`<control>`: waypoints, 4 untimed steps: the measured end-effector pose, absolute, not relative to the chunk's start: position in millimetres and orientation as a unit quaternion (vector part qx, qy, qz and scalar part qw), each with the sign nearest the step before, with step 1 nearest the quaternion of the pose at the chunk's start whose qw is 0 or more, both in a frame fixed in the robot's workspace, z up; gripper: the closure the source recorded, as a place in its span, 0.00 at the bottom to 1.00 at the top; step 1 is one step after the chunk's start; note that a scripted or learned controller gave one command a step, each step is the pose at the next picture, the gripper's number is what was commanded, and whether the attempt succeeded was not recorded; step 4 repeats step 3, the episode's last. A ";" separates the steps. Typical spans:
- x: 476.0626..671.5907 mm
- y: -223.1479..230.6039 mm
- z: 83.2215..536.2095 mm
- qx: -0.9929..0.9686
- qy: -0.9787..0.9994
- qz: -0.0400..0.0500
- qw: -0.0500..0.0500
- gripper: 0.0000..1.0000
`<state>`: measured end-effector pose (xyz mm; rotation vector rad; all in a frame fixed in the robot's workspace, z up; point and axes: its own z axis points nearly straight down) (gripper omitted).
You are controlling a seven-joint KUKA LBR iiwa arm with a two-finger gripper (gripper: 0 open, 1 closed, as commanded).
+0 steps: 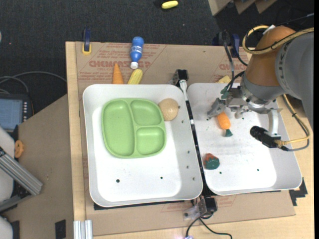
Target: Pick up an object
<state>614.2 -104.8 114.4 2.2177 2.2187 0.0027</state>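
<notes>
Camera view: toy carrot (224, 121) in the right bin (279, 180), just below and left of the gripper (225, 105), nearly touching; long axis from upper left to lower right, green end lowest. Gripper opening impossible to tell, tips blurred against metal; nothing seen held. Wrist hiding the bin's far corner.

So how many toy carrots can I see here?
2. One carrot lies in the right bin, under the gripper. The other carrot lies on the cardboard behind the left bin. The arm may hide more.
</notes>
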 end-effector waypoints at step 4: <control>622.5 -43.8 191.1 0.704 0.710 0.004 0.003 1.00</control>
